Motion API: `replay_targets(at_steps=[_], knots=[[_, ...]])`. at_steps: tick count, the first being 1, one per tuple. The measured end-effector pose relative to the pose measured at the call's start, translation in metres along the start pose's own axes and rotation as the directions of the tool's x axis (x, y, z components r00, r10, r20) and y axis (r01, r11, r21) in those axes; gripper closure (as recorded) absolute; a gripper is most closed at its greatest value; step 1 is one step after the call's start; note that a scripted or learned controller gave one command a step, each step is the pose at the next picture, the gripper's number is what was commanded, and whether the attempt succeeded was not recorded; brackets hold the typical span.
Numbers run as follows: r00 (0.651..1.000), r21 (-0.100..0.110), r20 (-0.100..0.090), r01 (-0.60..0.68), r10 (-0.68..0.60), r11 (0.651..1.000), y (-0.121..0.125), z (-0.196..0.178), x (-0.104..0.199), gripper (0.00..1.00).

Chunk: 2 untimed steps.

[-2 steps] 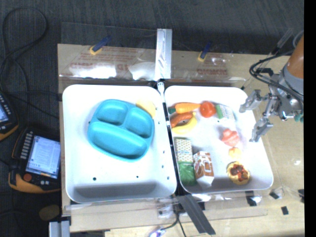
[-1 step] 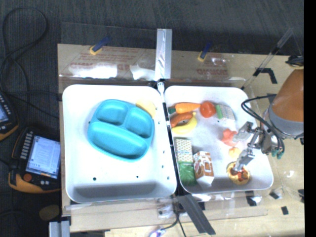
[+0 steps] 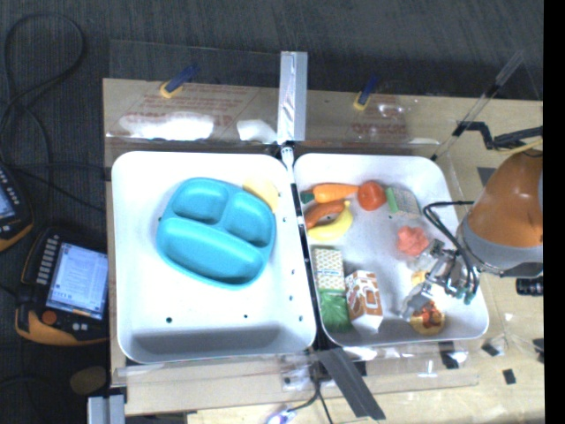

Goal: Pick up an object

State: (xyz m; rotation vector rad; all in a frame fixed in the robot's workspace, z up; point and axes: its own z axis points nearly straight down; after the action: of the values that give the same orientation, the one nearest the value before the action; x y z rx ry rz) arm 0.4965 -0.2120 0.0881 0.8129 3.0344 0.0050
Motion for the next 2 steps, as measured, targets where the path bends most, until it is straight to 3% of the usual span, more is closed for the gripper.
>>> replay_targets(at_steps=[1, 2], knots=[[1.000, 0.002, 0.002, 0.002, -0.002, 1.000, 0.001, -0.008, -0.003, 1.00], [0.970, 0.008, -0.005, -0.244, 0.244, 0.970, 0.113, -0.079, -0.028, 1.00]])
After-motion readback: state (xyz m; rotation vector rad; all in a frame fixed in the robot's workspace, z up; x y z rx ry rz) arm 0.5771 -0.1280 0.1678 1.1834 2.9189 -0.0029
